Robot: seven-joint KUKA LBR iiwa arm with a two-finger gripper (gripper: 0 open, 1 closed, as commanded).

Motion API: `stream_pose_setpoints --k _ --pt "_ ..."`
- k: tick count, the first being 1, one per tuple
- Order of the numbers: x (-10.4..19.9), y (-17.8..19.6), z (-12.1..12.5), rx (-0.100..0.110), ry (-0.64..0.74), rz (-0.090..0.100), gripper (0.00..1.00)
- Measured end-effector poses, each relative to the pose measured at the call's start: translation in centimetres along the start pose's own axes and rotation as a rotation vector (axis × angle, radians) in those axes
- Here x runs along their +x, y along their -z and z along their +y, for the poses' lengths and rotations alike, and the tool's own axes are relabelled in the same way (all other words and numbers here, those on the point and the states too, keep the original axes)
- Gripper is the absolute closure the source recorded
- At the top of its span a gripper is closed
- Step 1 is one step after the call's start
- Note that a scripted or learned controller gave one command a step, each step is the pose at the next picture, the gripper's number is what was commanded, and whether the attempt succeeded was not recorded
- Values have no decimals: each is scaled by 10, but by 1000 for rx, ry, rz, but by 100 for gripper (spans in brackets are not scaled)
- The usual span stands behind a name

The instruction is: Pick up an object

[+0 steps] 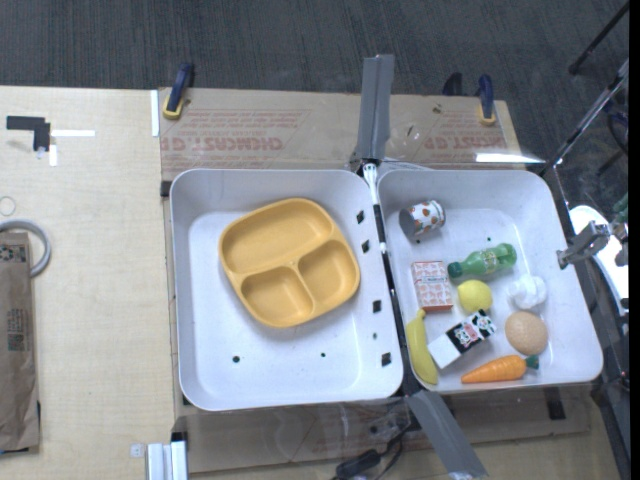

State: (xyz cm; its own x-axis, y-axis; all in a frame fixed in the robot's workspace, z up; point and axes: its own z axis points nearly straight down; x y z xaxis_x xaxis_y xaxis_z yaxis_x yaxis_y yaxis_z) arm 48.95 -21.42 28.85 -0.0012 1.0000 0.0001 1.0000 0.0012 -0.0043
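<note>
Brown paper bag (17, 338), at the bench's left: cut off by the picture's left edge. Printing on the small pink carton (432, 284) in the right bin (560, 218): too small to read. Banana (420, 348): its lower end partly covered by the black-and-white carton (466, 336). Dark metal framework (600, 58) at upper right: cut off by the right edge, its form unclear.

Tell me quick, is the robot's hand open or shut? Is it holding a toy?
Gripper: cannot be told. It is by the right edge of the right bin, with no toy seen in it.
</note>
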Motion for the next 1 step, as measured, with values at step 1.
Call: stream_pose_setpoints --k 1 --pt "-1 7 1 3 1 -1 100"
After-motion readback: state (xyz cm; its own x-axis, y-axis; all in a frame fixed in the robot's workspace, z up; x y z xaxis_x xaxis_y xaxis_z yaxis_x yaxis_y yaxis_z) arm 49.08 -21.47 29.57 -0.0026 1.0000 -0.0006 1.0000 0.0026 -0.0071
